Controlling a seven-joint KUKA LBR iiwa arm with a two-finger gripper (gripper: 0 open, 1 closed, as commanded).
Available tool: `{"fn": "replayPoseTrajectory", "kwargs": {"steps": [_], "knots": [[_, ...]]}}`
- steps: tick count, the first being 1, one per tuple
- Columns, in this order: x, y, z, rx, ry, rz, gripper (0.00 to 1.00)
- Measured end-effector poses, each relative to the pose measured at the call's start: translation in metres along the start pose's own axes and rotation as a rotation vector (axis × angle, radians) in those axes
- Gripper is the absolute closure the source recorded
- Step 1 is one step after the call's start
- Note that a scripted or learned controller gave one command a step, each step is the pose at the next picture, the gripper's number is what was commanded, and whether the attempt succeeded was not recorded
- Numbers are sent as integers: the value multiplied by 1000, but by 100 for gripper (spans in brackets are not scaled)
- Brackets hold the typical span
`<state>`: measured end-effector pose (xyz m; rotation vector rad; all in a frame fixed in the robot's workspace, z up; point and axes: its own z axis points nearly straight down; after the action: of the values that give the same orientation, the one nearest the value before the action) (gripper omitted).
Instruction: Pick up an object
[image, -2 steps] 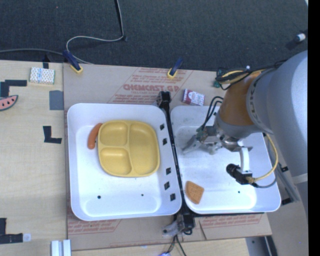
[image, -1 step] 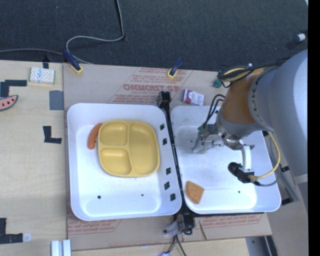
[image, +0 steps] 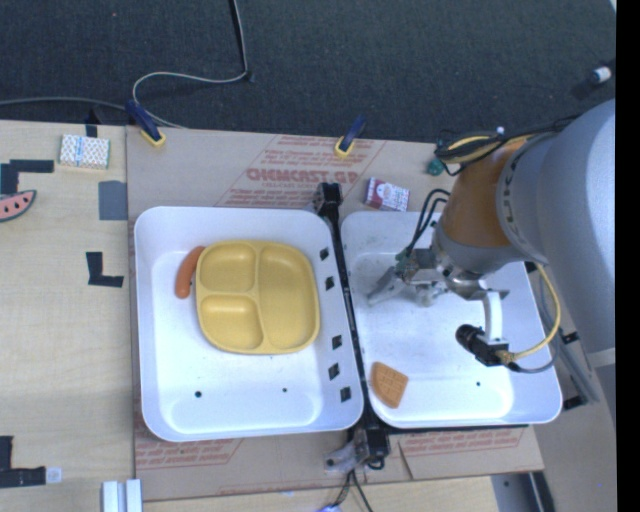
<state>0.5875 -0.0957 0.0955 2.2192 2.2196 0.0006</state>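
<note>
My gripper (image: 388, 288) hangs low over the left part of the right bin (image: 520, 400), on the grey arm with its orange band (image: 478, 205). I see nothing held in it. A tan square cracker (image: 389, 383) lies in the right bin's near left corner, well below the gripper. In the left bin (image: 160, 390) sits a yellow divided plate (image: 258, 297). An orange sausage (image: 186, 272) lies against the plate's left edge.
A small red and white packet (image: 385, 194) lies on the cardboard just behind the right bin. Clamps (image: 349, 140) hold the cardboard's far edge. A black divider strip (image: 338, 300) runs between the bins. A yellow cable (image: 530, 350) loops from the arm over the right bin.
</note>
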Motion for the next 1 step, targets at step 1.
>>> {"fn": "replayPoseTrajectory", "kwargs": {"steps": [1], "knots": [[0, 81, 11, 1, 1, -2, 0]]}}
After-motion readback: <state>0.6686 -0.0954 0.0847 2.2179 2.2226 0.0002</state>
